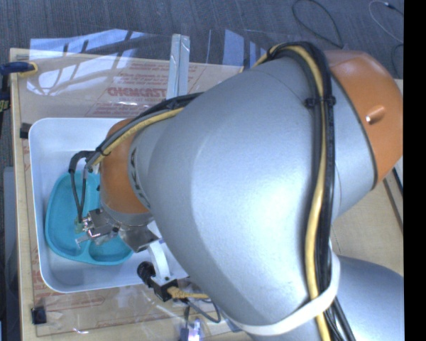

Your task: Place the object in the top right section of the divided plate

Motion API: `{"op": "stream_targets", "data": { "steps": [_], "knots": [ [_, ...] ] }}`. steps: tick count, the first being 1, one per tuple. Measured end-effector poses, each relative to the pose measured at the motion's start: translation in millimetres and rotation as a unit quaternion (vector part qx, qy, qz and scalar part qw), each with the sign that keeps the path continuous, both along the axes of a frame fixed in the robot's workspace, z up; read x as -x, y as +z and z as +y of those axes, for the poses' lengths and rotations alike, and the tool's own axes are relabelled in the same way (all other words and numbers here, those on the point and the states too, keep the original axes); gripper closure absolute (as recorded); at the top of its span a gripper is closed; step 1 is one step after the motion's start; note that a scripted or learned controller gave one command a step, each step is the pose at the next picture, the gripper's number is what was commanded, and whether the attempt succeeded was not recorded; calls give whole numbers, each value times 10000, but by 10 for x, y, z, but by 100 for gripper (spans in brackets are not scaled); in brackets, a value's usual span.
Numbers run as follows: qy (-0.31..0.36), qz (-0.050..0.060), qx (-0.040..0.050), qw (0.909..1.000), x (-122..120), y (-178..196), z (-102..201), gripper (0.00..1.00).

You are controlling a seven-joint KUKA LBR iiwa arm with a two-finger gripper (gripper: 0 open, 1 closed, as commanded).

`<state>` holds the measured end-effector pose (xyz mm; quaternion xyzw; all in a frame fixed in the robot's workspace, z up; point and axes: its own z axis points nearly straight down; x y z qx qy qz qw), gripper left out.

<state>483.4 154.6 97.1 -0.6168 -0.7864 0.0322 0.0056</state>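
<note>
The grey arm [270,190] bulks across most of the view, covering the right bin wholly and the right part of the left bin [42,148]. Its orange band [117,180] hangs over the blue plate [60,215], so only the plate's left curve and a lower lip show; the dividers and the top right section lie hidden beneath the wrist. The hand [92,226] is a small metal cluster at the plate's inner edge, and how it stands cannot be told. The object itself cannot be made out anywhere. A black and yellow cable [316,155] runs along the arm's smooth shell. Clear plastic sheets [128,66] with red lettering lie on the surface behind the bin, and a blue clamp [14,68] grips its far left corner.
</note>
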Motion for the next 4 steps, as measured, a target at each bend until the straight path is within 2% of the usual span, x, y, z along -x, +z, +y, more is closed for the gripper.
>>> {"op": "stream_targets", "data": {
  "steps": [1, 2, 3, 4],
  "knots": [
    [-500, 23, 19, 9987, -87, -67, 69, 100],
    [-338, 490, -36, 9982, -436, -116, -40, 100],
    [-459, -178, -127, 9987, 71, -66, -1, 100],
    [-160, 336, -51, 9993, -374, -60, -45, 100]
  ]
}}
